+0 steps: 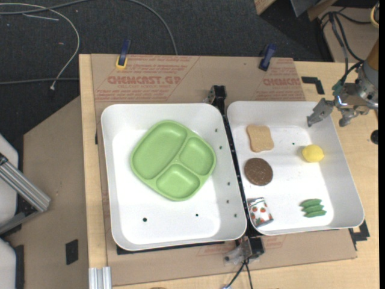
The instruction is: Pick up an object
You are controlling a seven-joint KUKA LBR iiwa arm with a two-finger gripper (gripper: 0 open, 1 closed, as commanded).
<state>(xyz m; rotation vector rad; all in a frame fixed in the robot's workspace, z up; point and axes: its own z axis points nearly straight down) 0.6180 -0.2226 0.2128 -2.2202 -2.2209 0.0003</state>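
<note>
The right bin (340,179) holds a tan slice of toast (260,138), a brown round cookie (258,171), a yellow lemon (313,154), a green pea pod (313,208) and a small white can with red marks (260,211). My gripper (331,115) hangs over that bin's far right corner, open, its two fingers spread with nothing between them. The lemon is the nearest object, a little in front of the gripper and apart from it.
The left bin (120,215) carries a green divided plate (173,159). A black clamp (217,94) sits at the far end of the seam between the bins. Blue clips (124,52) pin the cardboard at the back.
</note>
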